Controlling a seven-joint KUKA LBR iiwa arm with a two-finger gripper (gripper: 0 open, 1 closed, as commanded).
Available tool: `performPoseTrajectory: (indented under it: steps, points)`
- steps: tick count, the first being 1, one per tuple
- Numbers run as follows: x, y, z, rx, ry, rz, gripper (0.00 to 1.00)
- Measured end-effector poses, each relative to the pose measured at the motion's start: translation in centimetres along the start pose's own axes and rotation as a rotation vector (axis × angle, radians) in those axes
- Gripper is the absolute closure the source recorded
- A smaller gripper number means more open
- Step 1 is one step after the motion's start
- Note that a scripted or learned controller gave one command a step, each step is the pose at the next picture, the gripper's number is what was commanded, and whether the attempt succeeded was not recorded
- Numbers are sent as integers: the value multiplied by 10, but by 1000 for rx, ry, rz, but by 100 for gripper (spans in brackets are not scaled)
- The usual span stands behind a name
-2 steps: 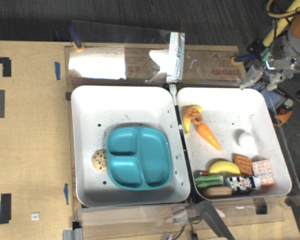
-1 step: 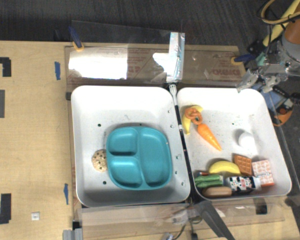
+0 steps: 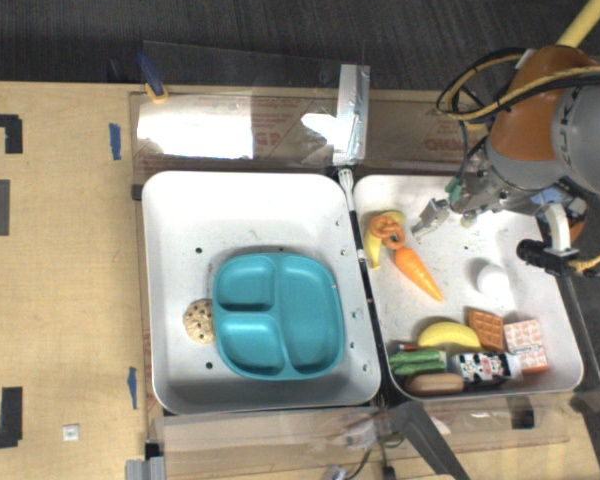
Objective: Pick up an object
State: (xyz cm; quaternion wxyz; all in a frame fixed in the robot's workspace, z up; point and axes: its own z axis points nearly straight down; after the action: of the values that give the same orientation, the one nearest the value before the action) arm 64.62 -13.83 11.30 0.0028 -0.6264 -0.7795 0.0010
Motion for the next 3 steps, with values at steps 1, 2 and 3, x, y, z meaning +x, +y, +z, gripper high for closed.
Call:
performPoseTrajectory:
  steps: [1, 2, 3]
  points:
    - [32, -44, 26, -8, -5, -202, 0]
    - [51, -119, 12, -4, -1, -38, 0]
    - [82, -118, -74, -13, -4, 28, 0]
